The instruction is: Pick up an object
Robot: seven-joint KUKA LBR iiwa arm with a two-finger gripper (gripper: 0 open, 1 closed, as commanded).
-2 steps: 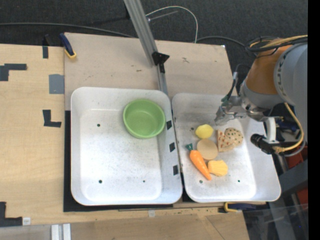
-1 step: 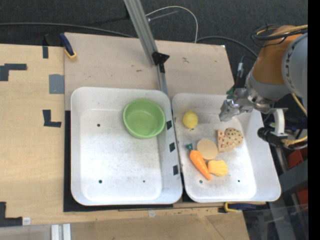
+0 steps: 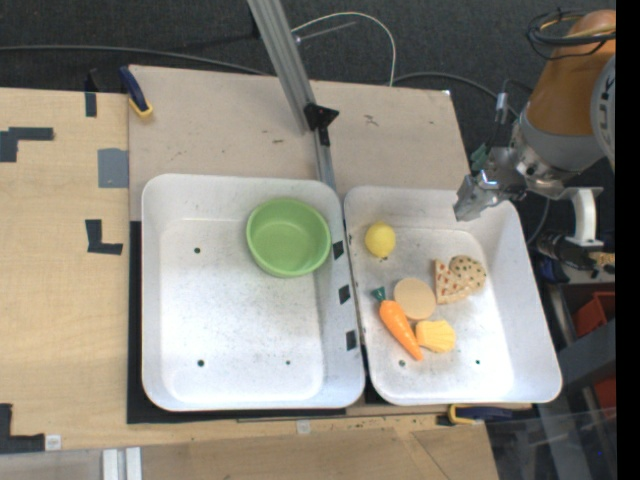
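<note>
The right bin (image 3: pixel 500 368) holds a yellow lemon (image 3: pixel 379 239), a tan round disc (image 3: pixel 413 296), a speckled heart-shaped cookie (image 3: pixel 458 277), an orange carrot (image 3: pixel 399 329) and a yellow chunk (image 3: pixel 436 337). A green bowl (image 3: pixel 288 236) sits in the left bin (image 3: pixel 200 298) near its back right corner. My gripper (image 3: pixel 472 202) hangs over the back right corner of the right bin, apart from all the objects, with nothing seen in it.
A slanted metal pole (image 3: pixel 285 58) crosses the bench behind the bins and ends at a black clamp (image 3: pixel 320 118). Cables run across the dark floor at the back. A yellow clip (image 3: pixel 137 96) sits at the back left.
</note>
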